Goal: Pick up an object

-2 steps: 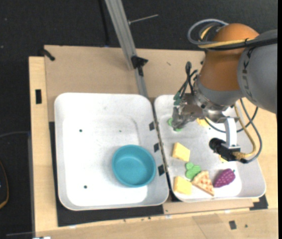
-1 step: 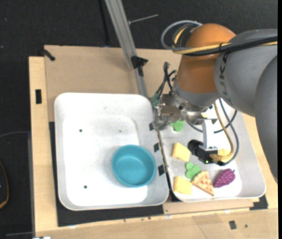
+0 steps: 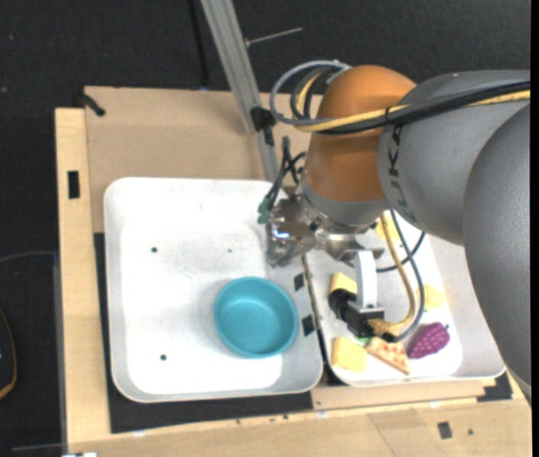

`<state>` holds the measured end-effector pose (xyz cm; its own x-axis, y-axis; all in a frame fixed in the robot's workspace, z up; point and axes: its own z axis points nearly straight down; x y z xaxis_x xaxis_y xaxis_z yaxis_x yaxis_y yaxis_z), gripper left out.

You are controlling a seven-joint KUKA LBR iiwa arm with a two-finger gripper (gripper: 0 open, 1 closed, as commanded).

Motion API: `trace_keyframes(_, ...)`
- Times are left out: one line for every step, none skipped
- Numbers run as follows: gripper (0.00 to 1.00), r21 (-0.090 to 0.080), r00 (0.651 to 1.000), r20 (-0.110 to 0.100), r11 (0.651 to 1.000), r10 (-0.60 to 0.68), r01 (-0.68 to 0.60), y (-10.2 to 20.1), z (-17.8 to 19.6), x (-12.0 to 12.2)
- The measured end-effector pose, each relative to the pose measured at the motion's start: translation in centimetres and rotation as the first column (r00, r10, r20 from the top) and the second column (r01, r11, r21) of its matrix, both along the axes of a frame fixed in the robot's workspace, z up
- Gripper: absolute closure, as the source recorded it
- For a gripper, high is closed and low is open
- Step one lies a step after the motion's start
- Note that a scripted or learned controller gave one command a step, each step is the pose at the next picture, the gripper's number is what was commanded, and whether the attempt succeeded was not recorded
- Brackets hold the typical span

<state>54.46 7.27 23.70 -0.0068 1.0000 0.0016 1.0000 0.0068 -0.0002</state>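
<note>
While no writing is legible, the gripper point(image 3: 284, 241) hangs beside the blue bowl point(image 3: 254, 316).

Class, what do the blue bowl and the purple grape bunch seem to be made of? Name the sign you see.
Blue bowl: probably moulded plastic, going by its even colour and soft sheen. Purple grape bunch: likely toy plastic or rubber, lumpy and uniformly coloured; too small to be sure.

Open bin floor lay left of the tool point(image 3: 287, 241); a blue bowl point(image 3: 254, 316) stood just below-left; crowded toy food point(image 3: 384, 348) blocked the bin below-right; a slanted metal rail point(image 3: 234, 60) rose behind.
</note>
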Motion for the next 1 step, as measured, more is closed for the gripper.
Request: trace_keyframes(0.00,-0.001,1.000,0.001,1.000,-0.006,0.006,-0.25,0.00,0.07)
